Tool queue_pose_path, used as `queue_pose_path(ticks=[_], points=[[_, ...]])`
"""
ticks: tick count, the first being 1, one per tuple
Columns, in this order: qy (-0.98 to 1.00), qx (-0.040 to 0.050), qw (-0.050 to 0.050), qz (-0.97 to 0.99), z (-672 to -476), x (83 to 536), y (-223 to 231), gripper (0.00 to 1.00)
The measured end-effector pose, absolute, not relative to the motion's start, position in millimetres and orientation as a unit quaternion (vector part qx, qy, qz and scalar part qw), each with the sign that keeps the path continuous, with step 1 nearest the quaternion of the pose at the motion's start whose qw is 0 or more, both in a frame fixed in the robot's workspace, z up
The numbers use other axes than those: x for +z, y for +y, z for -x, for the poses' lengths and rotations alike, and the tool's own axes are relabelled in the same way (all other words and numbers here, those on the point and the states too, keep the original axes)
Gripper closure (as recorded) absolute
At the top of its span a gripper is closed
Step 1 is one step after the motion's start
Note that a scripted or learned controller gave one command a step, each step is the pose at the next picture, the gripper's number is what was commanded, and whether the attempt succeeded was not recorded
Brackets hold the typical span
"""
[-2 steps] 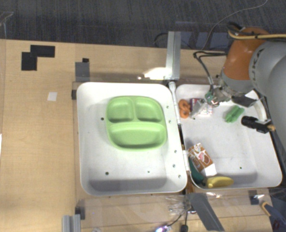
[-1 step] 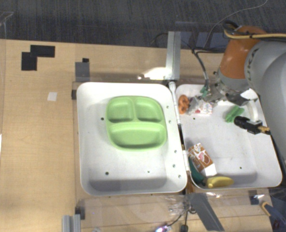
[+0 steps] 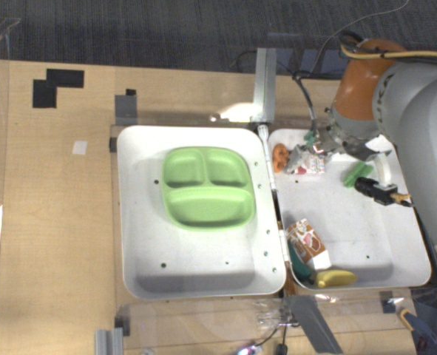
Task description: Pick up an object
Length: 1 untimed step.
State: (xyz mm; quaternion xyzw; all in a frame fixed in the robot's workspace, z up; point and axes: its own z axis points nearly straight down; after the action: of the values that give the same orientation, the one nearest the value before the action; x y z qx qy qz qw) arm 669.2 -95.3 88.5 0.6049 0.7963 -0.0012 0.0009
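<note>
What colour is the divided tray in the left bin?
Light green, seen in the camera view: the divided tray.

The wooden bench (image 3: 48,220) bears two white bins side by side, left bin (image 3: 133,220) and right bin (image 3: 395,242).

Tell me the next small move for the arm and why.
Probably a short shift of the gripper toward the left wall of the right bin and down onto the orange object. The gripper sits low at the bin's far left corner, the orange object lies right beside it against the wall, and nothing shows between its fingers. The grip there may be tight.
</note>
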Motion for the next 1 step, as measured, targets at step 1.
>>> queue_pose_path(ticks=[1], points=[[0.798, 0.0010, 0.005, -0.602, -672.1, 99.9, -93.5, 1.00]])
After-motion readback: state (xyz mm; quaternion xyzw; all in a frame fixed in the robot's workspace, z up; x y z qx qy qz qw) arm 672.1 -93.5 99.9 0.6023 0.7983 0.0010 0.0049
